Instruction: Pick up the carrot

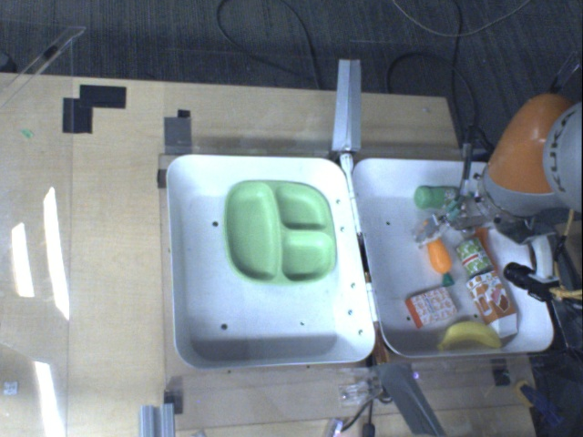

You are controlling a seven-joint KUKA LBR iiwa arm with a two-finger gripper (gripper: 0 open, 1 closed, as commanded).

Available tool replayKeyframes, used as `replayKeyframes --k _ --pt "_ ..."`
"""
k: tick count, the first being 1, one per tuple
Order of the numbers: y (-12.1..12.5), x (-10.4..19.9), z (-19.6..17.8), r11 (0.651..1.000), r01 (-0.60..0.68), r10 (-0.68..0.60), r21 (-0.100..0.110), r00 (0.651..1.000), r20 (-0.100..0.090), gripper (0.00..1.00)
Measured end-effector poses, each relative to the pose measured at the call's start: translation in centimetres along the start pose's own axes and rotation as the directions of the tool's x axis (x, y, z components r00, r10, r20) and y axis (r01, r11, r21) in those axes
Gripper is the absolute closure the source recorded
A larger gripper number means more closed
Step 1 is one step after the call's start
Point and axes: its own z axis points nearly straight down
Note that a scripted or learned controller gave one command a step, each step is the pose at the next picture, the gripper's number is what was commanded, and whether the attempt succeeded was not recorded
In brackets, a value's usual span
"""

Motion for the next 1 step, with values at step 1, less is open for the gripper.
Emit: replayKeyframes --k 1 --pt "0.32 0.12 -0.97 1.0 0.001 -0.001 -0.005 1.0 -0.002 1.0"
